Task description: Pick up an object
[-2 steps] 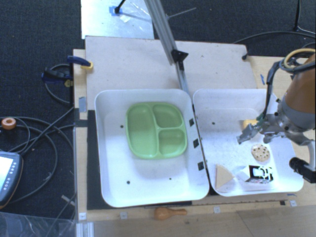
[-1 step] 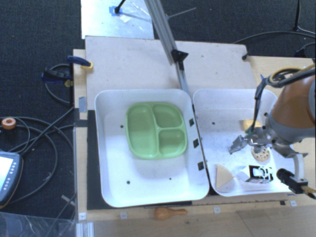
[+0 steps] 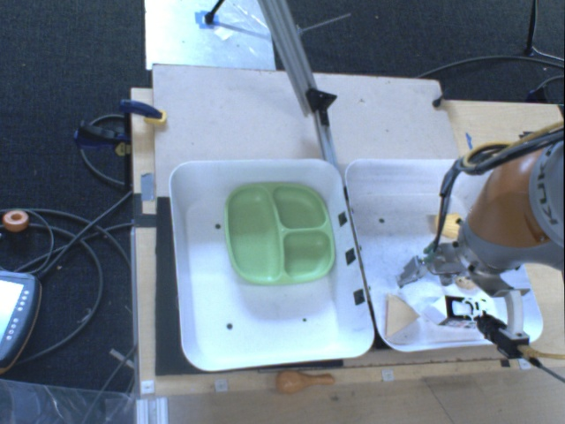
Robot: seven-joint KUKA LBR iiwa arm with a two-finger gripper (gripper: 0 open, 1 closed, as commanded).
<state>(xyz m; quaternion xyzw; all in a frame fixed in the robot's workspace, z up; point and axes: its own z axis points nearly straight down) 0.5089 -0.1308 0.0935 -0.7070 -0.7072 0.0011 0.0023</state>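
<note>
Closest to the lens: the arm, orange band and grey wrist, leaning in from the right over the right bin. Below the wrist, the end effector, low over the near part of that bin, among a clutter of small things. Cannot tell whether apart or together (too dark and tangled there, and partly hidden by the wrist). Nothing visibly held.

Just beside it, toward the left: a crumpled white piece, then a tan wedge near the bin's front left corner. A little further back, a grey metallic piece just beside the wrist. Behind the arm, a yellowish bit, half covered. Any of these could serve as the thing to pick; which one is meant, unclear.

Further out, in the left bin: a green divided plate, lying flat, well apart from the arm. On the bench in front of the bins, a small brown wooden thing.

Judged step: reaching down or probing for a grasp, lift not yet made. Next move calls for settling squarely over one piece, probably the white one or the tan wedge, closing on it alone, then rising straight up, clear of the bin wall.
</note>
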